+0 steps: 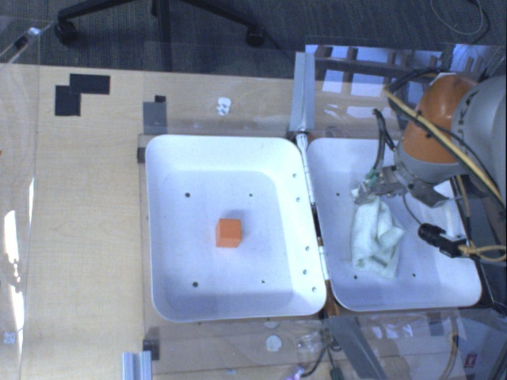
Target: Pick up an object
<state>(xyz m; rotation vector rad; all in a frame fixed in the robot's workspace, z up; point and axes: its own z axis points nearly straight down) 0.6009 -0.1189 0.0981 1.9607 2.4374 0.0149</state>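
Camera view: my jaws [379, 182] hang over the right bin [337, 279].
Cloth: white crumpled cloth [375, 236], just below them, long axis toward the desk's near edge.
Jaw state: cannot tell.

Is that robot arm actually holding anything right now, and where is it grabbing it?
It cannot be told. The gripper sits at the upper end of a white cloth in the right bin.
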